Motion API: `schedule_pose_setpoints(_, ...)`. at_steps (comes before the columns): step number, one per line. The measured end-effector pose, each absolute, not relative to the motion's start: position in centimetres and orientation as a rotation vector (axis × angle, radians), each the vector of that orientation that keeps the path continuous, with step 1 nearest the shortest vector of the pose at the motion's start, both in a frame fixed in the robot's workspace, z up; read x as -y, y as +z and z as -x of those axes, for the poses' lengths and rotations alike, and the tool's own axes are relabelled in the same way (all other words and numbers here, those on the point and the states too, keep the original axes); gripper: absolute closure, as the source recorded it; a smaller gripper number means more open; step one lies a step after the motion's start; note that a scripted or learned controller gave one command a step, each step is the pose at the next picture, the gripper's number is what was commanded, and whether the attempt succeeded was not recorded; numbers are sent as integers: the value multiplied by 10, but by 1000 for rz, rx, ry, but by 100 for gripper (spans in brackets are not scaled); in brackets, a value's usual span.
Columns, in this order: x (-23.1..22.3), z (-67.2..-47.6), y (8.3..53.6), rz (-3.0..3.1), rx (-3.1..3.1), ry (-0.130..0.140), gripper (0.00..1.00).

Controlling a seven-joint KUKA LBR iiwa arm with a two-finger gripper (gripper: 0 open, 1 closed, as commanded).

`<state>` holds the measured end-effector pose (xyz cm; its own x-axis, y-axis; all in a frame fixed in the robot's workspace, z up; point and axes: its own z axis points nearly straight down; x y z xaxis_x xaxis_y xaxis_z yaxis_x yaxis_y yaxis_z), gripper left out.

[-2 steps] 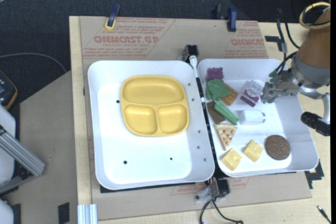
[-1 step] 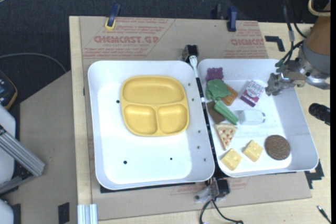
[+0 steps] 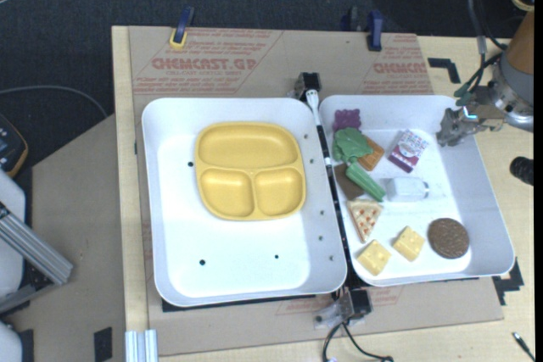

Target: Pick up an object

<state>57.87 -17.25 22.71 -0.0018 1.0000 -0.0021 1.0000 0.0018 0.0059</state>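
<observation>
Brown board (image 3: 212,64) printed "CHEMCAST GP", twice

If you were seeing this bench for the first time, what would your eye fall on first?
The yellow divided plate stands out first, alone in the left bin. Next comes the clutter of small toy foods in the right bin: a pizza slice, two yellow cheese cubes, a brown cookie. The end effector hovers over that bin's far right corner.
</observation>
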Motion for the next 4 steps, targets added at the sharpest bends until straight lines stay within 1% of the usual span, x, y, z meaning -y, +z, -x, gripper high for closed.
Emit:
schedule_pose_setpoints(1,113,-579,232,-2216,-2230,3,100)
schedule_pose_setpoints(2,56,-574,223,-2219,-2229,0,100)
schedule_pose_setpoints(3,2,-559,231,-2217,-2231,1,100)
schedule_pose_setpoints(4,5,-559,227,-2222,-2224,-2,100)
